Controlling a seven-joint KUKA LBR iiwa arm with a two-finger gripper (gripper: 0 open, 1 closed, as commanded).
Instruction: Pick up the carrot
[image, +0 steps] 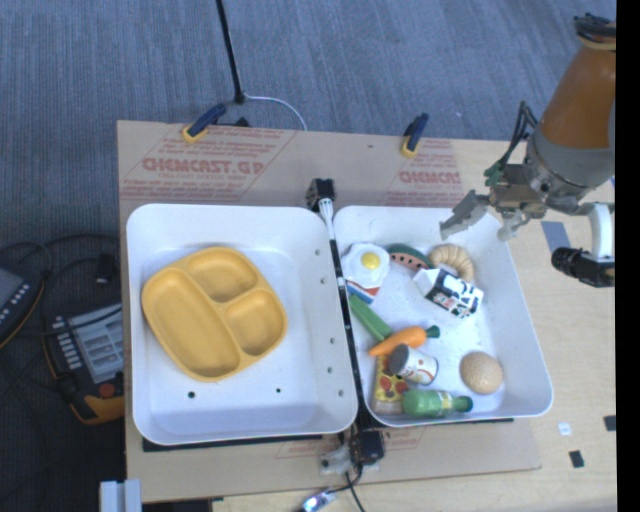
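Bins number two; one carrot (400, 340) lies mid right bin (530, 345), partly overlapping a can (415, 367). Spread, empty end effector (485, 215) hovers over its far rim.

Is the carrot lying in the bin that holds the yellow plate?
No, the carrot lies in the right bin; the yellow plate sits in the left bin.

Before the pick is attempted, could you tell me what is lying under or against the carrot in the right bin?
The carrot lies slanted in the right bin, its leafy end raised rightward. Its lower tip overlaps a green vegetable; a small can sits just below. Whatever lies beneath its middle is hidden.
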